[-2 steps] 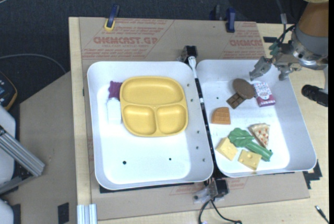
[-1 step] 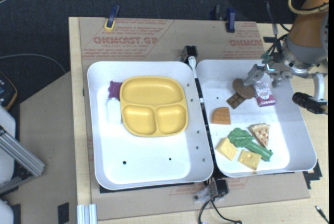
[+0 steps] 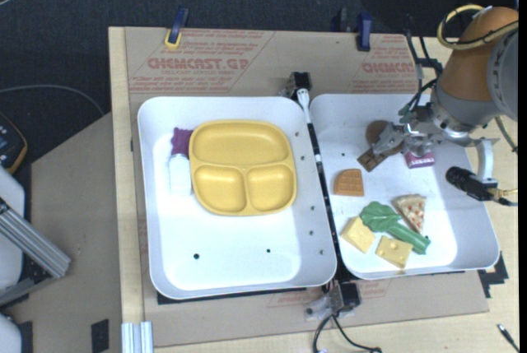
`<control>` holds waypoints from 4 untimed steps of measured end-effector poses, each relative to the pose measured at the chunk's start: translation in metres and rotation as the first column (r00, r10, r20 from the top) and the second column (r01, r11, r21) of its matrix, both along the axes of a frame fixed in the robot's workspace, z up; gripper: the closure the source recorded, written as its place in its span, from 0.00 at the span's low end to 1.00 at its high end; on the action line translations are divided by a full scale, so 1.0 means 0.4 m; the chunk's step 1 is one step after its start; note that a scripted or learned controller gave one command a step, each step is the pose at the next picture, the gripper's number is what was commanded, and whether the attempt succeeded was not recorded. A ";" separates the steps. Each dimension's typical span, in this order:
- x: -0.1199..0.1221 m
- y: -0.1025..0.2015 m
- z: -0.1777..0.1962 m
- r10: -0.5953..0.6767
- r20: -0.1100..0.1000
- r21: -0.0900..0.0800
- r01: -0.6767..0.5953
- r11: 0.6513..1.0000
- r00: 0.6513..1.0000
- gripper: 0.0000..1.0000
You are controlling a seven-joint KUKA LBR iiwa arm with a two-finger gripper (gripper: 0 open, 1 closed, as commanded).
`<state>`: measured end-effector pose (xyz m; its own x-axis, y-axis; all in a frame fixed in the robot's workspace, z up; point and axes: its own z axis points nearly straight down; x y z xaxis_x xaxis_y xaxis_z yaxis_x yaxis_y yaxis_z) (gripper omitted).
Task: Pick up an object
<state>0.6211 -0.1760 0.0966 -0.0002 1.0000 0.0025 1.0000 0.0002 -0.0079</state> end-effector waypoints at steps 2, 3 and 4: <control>0.010 0.002 0.013 0.003 0.017 -0.003 -0.003 1.000 1.000 1.00; 0.032 0.000 0.129 0.001 0.016 -0.005 -0.001 1.000 1.000 1.00; 0.058 0.009 0.255 0.002 0.017 -0.005 -0.002 1.000 1.000 1.00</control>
<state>0.6443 -0.1723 0.1985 -0.0018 1.0000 -0.0029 1.0000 0.0018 0.0089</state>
